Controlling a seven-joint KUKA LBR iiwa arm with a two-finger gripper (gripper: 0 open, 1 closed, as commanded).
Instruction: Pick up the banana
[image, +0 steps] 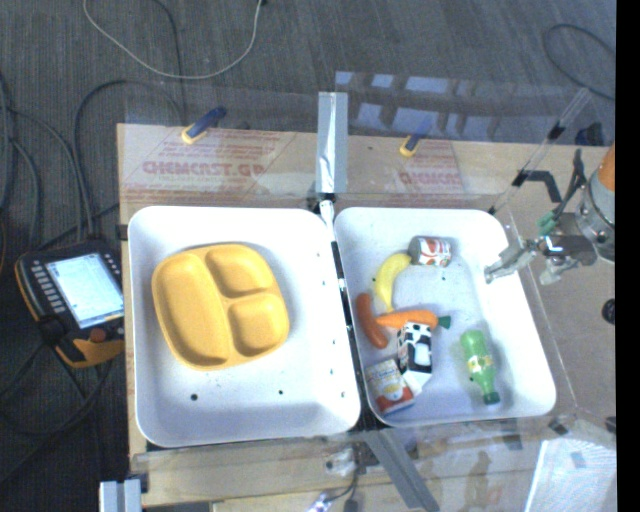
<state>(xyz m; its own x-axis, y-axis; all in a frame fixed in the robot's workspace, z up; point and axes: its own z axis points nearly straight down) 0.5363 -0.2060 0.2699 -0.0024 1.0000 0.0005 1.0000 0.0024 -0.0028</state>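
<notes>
The yellow banana (390, 279) lies curved in the upper middle of the right bin (520, 330). A red and white can (430, 250) lies just to its upper right. My gripper (512, 261) hangs over the right bin's right rim, well to the right of the banana and apart from it. Nothing shows in its grasp. The arm behind it runs off the right side of the view.
Below the banana lie a red sausage (370, 320), an orange carrot (406, 318), a cow-print carton (416, 350), a small tub (388, 385) and a green bottle (478, 364). The left bin (150, 400) holds a yellow divided tray (220, 303). A teach pendant (75, 290) lies at far left.
</notes>
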